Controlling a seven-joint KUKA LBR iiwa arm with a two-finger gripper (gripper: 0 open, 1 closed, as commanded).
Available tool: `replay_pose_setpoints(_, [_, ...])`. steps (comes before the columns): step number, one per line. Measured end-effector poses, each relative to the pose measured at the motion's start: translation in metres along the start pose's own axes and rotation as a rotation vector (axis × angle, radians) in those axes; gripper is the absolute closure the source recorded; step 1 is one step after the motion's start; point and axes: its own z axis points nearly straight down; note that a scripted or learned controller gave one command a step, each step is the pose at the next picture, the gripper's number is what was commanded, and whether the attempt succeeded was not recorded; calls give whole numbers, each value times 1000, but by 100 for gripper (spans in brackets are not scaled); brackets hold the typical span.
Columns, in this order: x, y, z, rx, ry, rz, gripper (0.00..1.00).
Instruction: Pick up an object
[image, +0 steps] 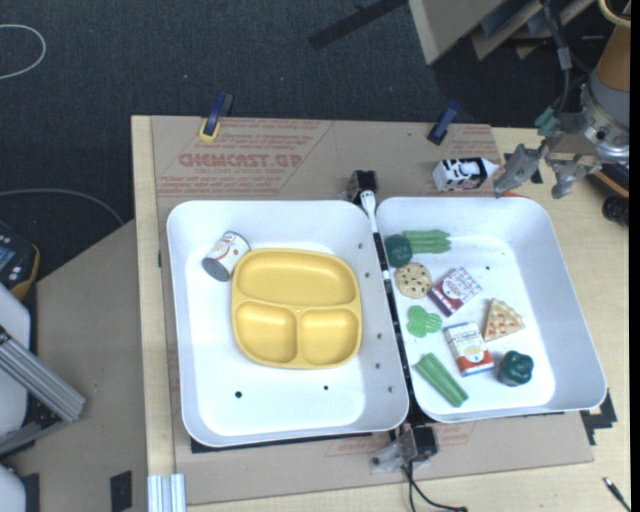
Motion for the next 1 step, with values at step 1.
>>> replay_pose_setpoints(1, [1, 2, -9, -14, -3, -3, 0])
